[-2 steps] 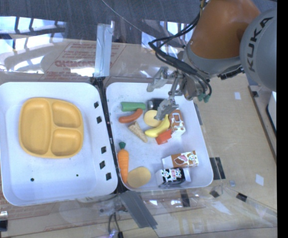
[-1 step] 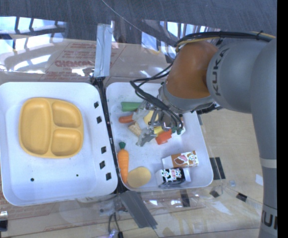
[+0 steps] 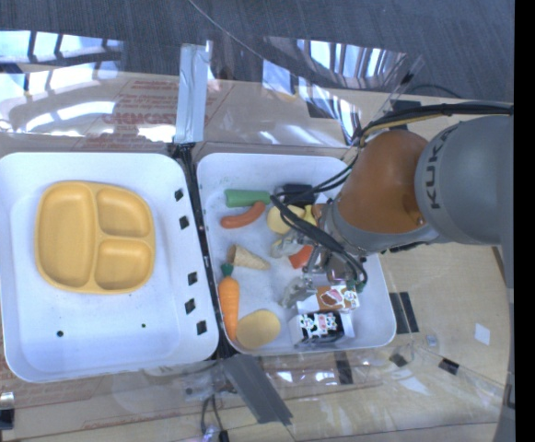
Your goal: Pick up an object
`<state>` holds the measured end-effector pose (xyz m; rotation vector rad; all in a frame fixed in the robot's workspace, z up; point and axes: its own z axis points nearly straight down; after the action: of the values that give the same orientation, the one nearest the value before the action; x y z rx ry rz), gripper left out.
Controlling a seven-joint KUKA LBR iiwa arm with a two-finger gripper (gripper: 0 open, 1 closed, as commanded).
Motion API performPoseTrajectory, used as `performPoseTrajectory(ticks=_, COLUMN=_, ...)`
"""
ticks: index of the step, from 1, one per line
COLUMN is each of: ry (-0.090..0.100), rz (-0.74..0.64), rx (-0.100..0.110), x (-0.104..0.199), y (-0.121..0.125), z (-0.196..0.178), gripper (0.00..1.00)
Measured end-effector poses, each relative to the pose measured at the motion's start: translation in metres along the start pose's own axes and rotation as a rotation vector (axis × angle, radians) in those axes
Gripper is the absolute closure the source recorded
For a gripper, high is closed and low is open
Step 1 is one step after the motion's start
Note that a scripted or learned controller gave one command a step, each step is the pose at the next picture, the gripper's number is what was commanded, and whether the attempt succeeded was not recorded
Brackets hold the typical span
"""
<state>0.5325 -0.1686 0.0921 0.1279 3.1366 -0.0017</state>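
My gripper [image 3: 296, 267] is low in the right bin [image 3: 214, 180], reaching in from the right under the grey arm and orange wrist band. It is open, its silver fingers [image 3: 286, 245] spread apart. A small red-orange piece [image 3: 301, 257] lies between them, and nothing is lifted. Around it lie a green stick [image 3: 247, 196], a red sausage [image 3: 242, 217], a yellow piece [image 3: 279, 220], a pale wedge [image 3: 247, 259], a carrot [image 3: 228, 306] and a tan round piece [image 3: 259, 328]. A black-and-white carton [image 3: 321, 328] and a red carton [image 3: 337, 298] sit just below the gripper.
The left bin [image 3: 9, 274] holds a yellow divided tray [image 3: 94, 236]. A black divider with clips [image 3: 193, 247] runs between the bins. The arm's body covers the right bin's right side. Cables [image 3: 295, 219] trail across the bin near the wrist.
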Motion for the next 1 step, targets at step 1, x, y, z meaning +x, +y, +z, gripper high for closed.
performPoseTrajectory(ticks=1, ry=-0.006, rz=-0.009, rx=0.000, x=-0.0032, y=0.0030, z=-0.0120, gripper=1.00)
